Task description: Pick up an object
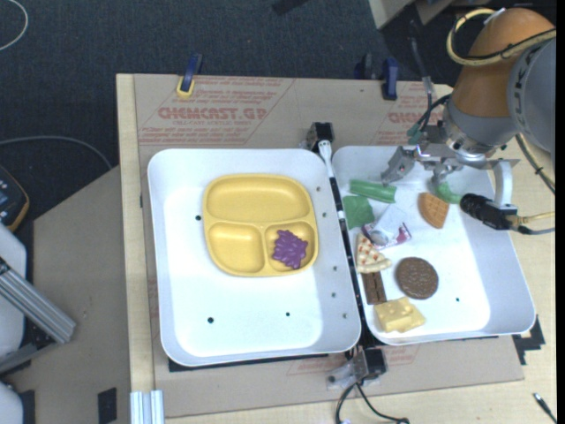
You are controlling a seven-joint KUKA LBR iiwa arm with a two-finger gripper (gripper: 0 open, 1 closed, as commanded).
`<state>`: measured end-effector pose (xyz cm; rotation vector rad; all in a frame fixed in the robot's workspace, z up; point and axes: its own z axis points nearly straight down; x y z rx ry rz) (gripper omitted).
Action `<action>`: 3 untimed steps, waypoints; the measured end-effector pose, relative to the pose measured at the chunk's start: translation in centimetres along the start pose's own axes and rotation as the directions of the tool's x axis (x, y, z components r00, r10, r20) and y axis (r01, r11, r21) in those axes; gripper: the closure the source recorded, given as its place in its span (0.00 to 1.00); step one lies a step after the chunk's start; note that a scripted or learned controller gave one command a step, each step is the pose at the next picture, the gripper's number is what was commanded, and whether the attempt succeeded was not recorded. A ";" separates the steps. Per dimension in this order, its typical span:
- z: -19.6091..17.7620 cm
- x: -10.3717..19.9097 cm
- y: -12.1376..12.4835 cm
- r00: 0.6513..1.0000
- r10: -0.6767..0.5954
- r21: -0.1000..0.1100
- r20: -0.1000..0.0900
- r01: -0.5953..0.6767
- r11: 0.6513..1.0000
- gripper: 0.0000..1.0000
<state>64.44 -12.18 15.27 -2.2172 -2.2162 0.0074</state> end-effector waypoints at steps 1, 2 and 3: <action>4.4 0.3 0.4 1.000 -0.002 -0.002 0.000 0.002 1.000 0.00; 6.9 0.4 0.4 1.000 -0.002 -0.004 0.001 0.002 1.000 0.00; 5.7 0.4 0.5 1.000 -0.001 -0.008 0.001 0.001 1.000 1.00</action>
